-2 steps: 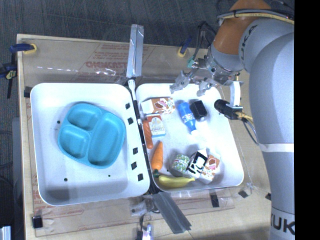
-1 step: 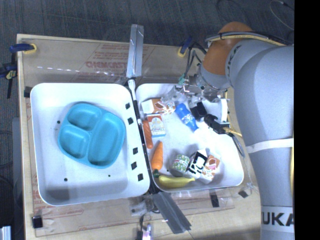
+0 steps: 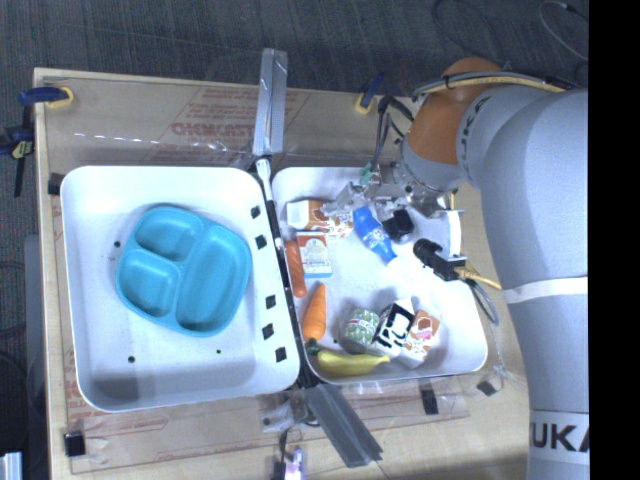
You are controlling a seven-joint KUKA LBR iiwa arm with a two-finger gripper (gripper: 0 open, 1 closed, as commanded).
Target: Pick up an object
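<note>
My gripper hangs over the far part of the right bin, reaching in from the right. A blue packet lies just below and in front of it, very close to the gripper, and I cannot tell whether they touch. Left of the gripper lies an orange and white carton, with a small white box in front of it. Nearer the front of this bin lie a carrot, a banana, a green patterned cup and a black and white packet.
The left bin holds a blue divided tray. An orange stick lies along the right bin's left wall. The arm's grey bulk covers the right side of the bench.
</note>
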